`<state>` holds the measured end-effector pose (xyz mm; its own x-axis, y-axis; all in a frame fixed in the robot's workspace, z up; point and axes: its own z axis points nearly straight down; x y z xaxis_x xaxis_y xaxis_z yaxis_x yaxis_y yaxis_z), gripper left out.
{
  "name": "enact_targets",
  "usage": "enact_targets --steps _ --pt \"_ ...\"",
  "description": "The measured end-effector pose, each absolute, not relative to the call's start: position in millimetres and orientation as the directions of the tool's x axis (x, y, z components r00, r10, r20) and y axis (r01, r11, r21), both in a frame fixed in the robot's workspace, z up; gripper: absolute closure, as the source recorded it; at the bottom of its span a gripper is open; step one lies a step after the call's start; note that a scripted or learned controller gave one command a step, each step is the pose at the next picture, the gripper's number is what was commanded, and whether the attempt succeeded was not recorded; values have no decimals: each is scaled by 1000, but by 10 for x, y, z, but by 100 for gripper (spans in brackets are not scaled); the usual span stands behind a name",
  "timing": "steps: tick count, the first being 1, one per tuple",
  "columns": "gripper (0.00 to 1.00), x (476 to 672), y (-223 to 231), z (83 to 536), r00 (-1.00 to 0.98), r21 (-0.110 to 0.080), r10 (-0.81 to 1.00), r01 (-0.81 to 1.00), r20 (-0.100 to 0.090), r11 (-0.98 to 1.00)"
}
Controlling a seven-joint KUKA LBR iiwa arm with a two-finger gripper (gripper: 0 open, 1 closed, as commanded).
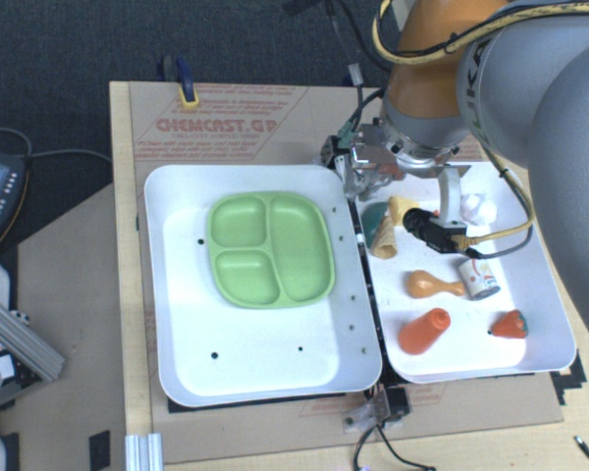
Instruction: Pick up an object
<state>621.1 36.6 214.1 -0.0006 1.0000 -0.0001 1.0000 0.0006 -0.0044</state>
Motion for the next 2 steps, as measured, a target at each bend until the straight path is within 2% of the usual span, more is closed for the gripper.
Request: enact_targets --steps 1,2 --pt "100 6179 480 2222 -2 1 1000 1000 1 2" --pt "100 6232 488 2205 -1 2 1000 1000 0 1"
